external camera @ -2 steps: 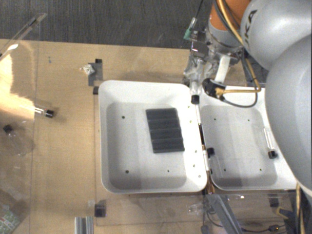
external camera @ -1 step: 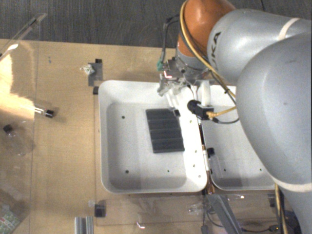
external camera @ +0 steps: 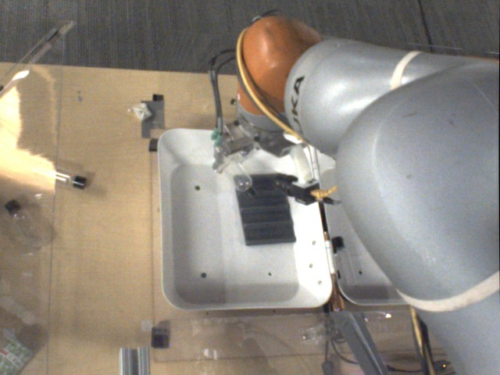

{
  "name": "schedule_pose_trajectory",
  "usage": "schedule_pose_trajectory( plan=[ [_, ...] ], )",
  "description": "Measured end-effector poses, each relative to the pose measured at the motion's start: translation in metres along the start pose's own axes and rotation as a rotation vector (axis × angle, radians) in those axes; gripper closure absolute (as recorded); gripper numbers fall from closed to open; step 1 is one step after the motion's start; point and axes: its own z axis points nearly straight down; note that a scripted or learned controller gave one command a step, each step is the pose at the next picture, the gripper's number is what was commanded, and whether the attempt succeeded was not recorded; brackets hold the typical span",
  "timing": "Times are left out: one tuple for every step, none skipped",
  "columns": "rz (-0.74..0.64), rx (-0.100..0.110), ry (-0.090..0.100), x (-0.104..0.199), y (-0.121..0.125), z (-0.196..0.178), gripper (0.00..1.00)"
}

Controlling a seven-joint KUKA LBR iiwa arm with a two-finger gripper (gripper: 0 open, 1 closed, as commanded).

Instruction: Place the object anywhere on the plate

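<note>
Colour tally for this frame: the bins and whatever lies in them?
White: 2 (bin, second bin)
Black: 1 (slab)
Total: 3
A pale bit below the pincer is too unclear to count.

Bright glare on bench (external camera: pixel 101 272) at left, soft shadows inside bin (external camera: pixel 176 209), mildly grainy

White bin (external camera: pixel 187 272), black ribbed slab (external camera: pixel 266 211), perhaps dark grey, grey arm (external camera: pixel 422 155) with orange band (external camera: pixel 269 49), tan bench (external camera: pixel 94 248)
</note>
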Motion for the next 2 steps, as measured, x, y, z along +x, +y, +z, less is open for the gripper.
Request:
schedule_pose_trajectory(
  plan=[
    [-0.556,-0.005,-0.001,0.060,0.021,-0.026,1.00],
    [-1.100,-0.004,-0.001,0.078,0.017,0.031,1.00]
  ],
)
